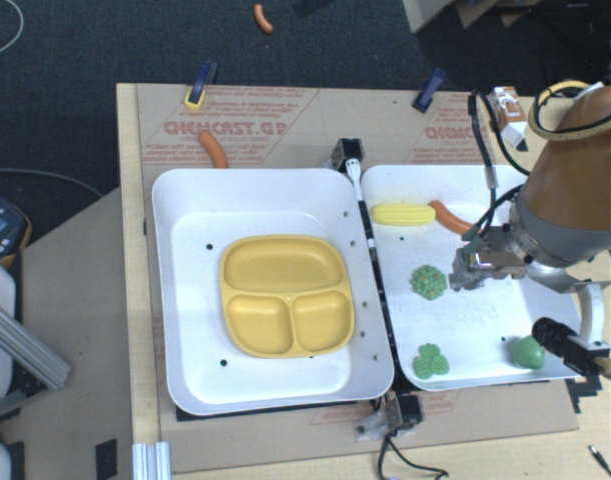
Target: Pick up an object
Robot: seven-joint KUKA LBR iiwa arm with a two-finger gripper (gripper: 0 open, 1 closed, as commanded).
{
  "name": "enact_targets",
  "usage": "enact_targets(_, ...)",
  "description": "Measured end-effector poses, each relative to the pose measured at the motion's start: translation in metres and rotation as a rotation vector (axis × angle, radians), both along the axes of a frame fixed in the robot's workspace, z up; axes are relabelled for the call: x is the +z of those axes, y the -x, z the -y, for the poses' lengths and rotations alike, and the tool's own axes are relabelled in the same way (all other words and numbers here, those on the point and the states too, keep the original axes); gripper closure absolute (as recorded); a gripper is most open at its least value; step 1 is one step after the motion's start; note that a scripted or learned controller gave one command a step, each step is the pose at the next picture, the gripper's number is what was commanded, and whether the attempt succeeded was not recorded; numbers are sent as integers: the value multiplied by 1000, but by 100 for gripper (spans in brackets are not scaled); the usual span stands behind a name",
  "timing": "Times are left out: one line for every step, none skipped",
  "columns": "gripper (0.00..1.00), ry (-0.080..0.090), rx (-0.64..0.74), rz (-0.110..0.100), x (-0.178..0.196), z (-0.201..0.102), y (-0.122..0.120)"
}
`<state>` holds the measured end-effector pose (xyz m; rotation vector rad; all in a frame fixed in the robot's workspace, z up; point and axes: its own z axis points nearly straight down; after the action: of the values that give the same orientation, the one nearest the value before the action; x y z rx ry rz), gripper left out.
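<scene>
Grey arm with its orange band reaches in from the right, and the metal two-finger gripper (468, 268) hangs over the right shallow white plastic bin (465, 363). Whether its jaws are wide or narrow, I cannot tell. Just beside it sits a knobbly green broccoli-like floret (428, 282). Also in this bin: a bumpy yellow corn cob (403, 214), a smooth orange sausage (449, 216), a second green floret (431, 361), a rounded green piece (527, 352). Over in the left white bin (185, 268), a glossy yellow three-compartment plate (285, 295).
</scene>
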<state>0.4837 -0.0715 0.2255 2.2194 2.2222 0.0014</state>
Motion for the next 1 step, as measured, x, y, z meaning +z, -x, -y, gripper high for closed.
enact_targets(100, 1, -1, 1, -6, 7, -17)
